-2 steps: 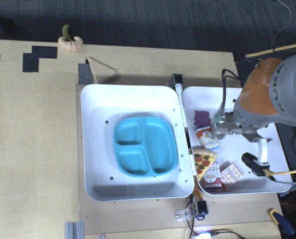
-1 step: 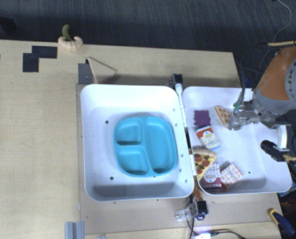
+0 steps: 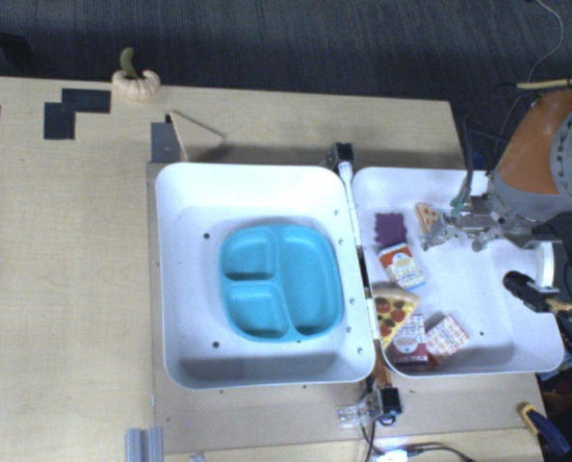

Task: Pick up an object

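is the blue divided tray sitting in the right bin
No, the blue divided tray lies in the left bin; the right bin holds small items such as a purple block.

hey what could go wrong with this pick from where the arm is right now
The gripper hovers near the right bin's far wall, so it may clip the rim. The small packets lie crowded along the left side, overlapping near the pizza slice, so a grasp could catch two or slip off.

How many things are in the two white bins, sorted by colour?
Blue tray: 1
Purple block: 1
Pizza slice: 1
Tan piece: 1
Red-and-white packets: 3
Total: 7
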